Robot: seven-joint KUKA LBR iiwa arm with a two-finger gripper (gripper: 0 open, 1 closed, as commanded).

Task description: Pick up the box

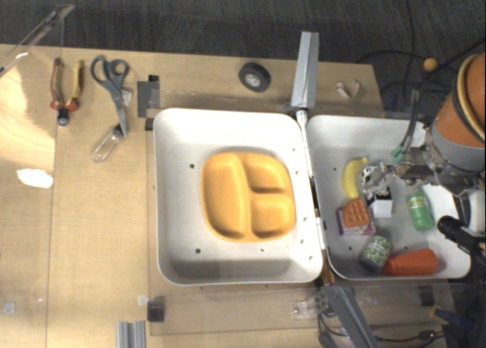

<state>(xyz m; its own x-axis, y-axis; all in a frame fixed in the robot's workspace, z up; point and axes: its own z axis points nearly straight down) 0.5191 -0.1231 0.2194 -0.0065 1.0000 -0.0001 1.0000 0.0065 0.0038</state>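
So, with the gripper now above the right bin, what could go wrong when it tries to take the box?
1. The box lies close to the banana and the can, so the gripper may catch a neighbour instead.
2. The box lies near the bin wall, so a push could jam it there.
3. The green bottle beside the gripper might get knocked.
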